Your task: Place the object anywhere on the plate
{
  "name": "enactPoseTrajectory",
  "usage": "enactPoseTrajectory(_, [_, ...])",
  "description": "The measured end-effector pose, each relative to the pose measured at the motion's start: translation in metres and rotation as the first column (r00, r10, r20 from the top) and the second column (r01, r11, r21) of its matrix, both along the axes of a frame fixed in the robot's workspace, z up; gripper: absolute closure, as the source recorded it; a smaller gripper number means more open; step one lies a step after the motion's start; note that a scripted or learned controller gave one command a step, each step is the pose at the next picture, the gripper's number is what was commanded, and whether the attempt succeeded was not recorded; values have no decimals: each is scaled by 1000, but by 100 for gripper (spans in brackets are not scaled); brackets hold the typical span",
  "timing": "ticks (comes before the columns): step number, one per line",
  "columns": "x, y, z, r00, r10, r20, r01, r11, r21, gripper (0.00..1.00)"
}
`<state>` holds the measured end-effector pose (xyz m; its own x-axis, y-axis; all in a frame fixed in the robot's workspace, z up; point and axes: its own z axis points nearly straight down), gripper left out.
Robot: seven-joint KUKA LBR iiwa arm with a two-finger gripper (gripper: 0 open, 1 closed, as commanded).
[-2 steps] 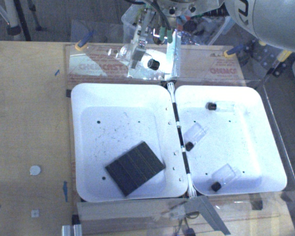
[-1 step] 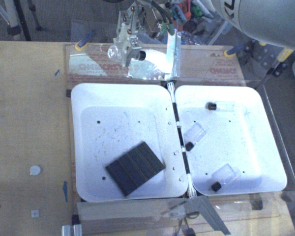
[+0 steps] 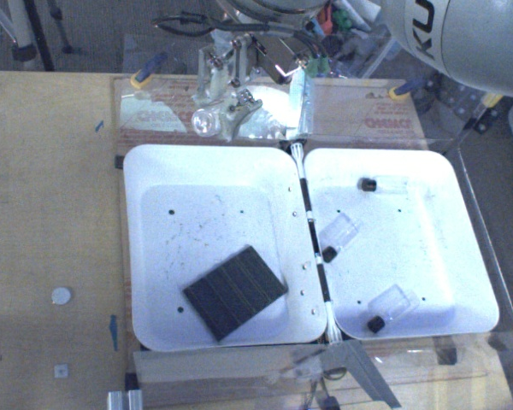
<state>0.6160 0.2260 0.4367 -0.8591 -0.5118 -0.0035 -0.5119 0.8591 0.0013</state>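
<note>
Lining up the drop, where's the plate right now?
The dark square plate lies tilted in the left bin, near its front edge, towards the divider from the right bin.

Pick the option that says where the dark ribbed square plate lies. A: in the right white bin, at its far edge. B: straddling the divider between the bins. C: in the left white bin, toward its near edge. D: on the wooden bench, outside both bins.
C: the dark ribbed square plate lies flat inside the left white bin, toward its near edge, while the small clear vials with black caps lie in the right white bin.
</note>
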Motion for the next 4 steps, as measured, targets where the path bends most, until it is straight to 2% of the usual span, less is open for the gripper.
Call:
enactPoseTrajectory(1, [-40, 0, 0, 973, 229, 0, -229, 973, -1, 100])
enactPoseTrajectory(2, [51, -12, -63, 766, 643, 7, -643, 766, -2, 100])
enactPoseTrajectory(3, [41, -12, -75, 302, 953, 2, -953, 302, -2, 100])
enactPoseTrajectory(4, [13, -67, -7, -272, 962, 2, -962, -272, -8, 100])
